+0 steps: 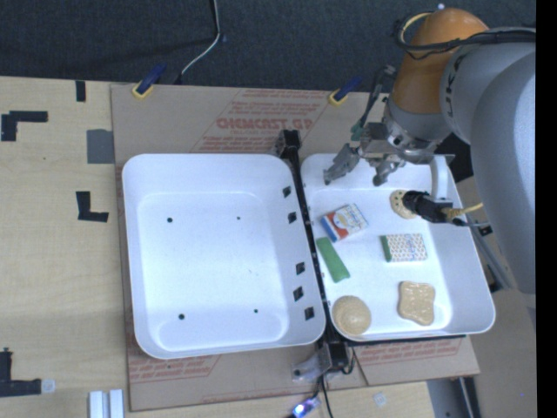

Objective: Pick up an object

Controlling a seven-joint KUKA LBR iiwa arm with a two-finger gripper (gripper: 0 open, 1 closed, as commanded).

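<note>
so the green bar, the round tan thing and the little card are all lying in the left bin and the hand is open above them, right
Not quite: the camera view shows them in the right bin, not the left one. The green bar, the round tan thing and the little card all lie there, and the hand is open above them.

Arm: the big grey arm (pixel 500 120) comes in from the right side and bends down toward the bench.
Band: an orange band (pixel 432 59) sits just above the wrist, near the top of the picture.
Wrist: the wrist points down and a little to the left.
Gripper: the gripper (pixel 359 171) hangs at the end of the arm, up in the air.
Fingers: two grey fingers (pixel 338 167) are spread apart, with nothing between them.
</note>
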